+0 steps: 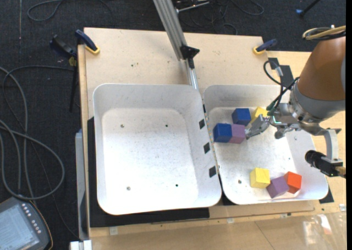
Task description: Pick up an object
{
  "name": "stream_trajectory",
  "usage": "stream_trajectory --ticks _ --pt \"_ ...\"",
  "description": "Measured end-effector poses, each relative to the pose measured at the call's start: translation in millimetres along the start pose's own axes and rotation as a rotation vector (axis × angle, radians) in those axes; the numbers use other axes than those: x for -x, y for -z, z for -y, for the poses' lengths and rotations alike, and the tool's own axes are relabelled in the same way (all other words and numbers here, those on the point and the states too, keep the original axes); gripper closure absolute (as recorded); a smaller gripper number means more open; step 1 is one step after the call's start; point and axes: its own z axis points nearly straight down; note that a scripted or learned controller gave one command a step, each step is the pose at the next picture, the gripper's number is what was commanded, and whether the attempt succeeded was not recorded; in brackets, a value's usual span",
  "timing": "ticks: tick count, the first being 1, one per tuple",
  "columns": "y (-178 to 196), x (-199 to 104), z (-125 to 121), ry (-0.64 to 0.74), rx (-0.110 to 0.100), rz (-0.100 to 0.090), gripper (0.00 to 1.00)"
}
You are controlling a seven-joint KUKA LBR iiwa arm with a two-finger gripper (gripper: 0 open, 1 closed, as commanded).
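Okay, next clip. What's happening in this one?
A KUKA arm reaches in from the right over the right bin, its gripper low beside a cluster of blocks: two blue blocks, a purple block and a yellow block partly behind the gripper. Nothing visibly sits between its fingers. A second yellow block, purple block and an orange block lie near the bin's front.

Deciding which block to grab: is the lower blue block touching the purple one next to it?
Touching. In the camera view the blue block and the purple block sit side against side in the right bin, with no white floor showing between them.
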Motion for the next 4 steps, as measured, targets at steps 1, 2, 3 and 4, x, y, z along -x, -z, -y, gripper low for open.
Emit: stream_trajectory --ticks 1,2,3,4 --pt "2 0 -1 -0.002 0.004 0.001 0.0" --pt "-62 -2 3 -0.003 -0.002 0.0 0.0" --pt "-115 -2 3 -0.003 0.0 0.001 0.0" --pt "-102 -2 2 -0.003 0.006 0.002 1.0"
